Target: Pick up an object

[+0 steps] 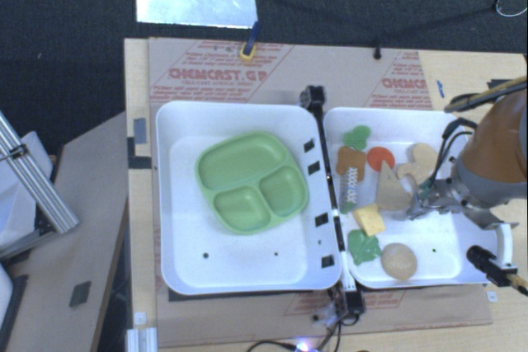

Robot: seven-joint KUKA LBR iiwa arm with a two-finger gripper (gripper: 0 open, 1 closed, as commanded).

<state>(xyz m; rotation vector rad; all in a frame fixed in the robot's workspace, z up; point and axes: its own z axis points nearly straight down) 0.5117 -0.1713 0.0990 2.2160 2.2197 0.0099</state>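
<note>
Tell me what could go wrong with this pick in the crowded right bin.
The gripper sits beside the tan wedge, with the yellow block and orange disc crowded close, so it may nudge neighbours or grab two. The beige ball could roll if bumped.

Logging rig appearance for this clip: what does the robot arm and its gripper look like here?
The arm is bulky and rounded, with a wide orange band above a grey wrist section. Thin dark cables loop down its side toward the gripper, which is small and dark grey with metal parts. No markings are legible at this resolution.
</note>
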